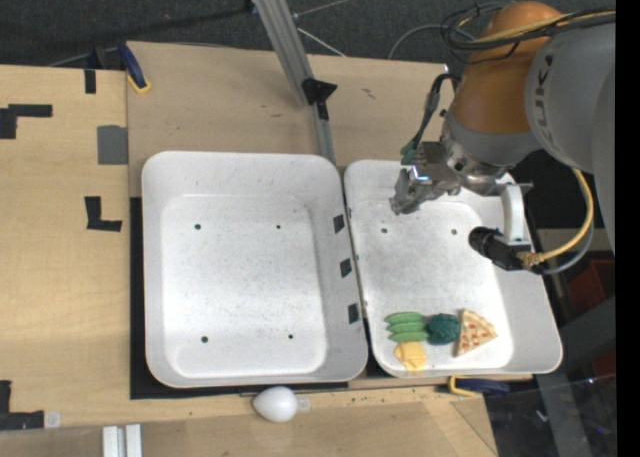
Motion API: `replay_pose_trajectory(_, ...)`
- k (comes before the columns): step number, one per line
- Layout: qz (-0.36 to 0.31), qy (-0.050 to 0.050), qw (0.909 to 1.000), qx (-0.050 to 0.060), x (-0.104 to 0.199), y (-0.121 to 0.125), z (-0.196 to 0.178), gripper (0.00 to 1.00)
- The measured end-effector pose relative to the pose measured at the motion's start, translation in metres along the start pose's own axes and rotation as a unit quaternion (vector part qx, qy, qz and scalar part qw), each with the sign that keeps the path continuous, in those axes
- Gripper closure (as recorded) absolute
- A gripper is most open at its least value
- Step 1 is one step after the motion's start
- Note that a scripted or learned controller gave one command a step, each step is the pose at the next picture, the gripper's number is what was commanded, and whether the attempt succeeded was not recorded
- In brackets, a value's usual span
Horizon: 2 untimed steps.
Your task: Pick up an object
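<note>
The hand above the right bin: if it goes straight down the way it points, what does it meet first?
Probably the bare floor of the right bin. The hand hangs over its far end, well apart from the toy food; depth is uncertain.

The arm's gripper [408, 195] hung over the right bin [440, 255] near its 12 o'clock edge. At the bin's 6 o'clock lay a green pod [405, 323], a dark green lump [441, 327], a yellow piece [410, 353] and a pizza slice [473, 332]. A white egg [275, 404] sat on the bench below the left bin [240, 265].
</note>
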<state>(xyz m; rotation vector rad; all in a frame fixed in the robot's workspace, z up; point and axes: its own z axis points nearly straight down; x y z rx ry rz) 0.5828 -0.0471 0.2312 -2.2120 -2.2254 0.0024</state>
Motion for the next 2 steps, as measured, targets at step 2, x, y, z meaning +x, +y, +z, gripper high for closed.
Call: replay_pose_trajectory(2, 0.000, -0.001, 1.0000, 0.000, 0.098, -0.024, 0.018, 1.00)
